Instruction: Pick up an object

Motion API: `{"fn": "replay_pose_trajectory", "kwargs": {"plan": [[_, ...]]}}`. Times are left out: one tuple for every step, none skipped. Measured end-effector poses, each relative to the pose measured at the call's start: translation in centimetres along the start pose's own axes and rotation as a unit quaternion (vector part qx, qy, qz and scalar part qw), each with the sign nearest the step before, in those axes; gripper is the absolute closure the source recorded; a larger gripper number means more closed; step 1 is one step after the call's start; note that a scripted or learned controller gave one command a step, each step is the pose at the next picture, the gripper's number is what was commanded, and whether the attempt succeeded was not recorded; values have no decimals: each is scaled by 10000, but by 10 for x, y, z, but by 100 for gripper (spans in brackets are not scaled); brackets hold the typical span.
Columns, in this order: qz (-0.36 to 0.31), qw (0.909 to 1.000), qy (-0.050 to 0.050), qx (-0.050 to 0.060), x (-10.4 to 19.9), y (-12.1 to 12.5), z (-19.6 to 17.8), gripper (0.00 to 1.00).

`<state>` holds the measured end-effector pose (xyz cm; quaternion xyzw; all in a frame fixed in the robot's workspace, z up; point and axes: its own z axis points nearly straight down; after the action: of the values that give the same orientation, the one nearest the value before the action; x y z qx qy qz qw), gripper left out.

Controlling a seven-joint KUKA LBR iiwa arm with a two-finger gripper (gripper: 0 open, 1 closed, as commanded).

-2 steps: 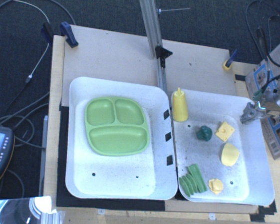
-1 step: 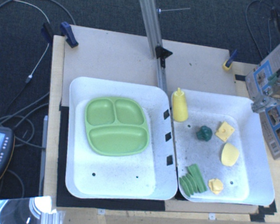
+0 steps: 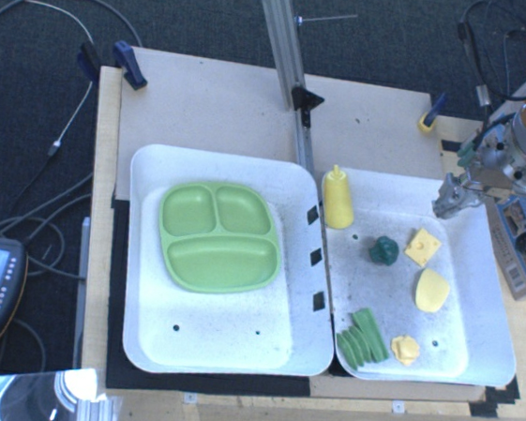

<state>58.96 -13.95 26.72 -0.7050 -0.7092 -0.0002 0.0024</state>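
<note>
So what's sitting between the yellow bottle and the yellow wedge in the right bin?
The camera view shows one thing there: the dark green lump, lying between the yellow bottle and the yellow wedge, apart from both. Otherwise bare bin floor.

The pale bench [image 3: 209, 104] bears two white bins [image 3: 142, 238] side by side.

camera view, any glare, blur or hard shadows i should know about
Camera view: even, soft light; the white bins look bright but keep their speckle; the green tray and yellow bottle read sharp with faint shadows; the gripper looks slightly soft; a blurred reflective patch sits at bottom left.
</note>
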Motion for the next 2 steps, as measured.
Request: {"fn": "replay_pose_trajectory", "kwargs": {"plan": [[-1,10000,-1,-2,50,0,-2,100],[-7,10000,1,3,110,-12,-4,100]]}}
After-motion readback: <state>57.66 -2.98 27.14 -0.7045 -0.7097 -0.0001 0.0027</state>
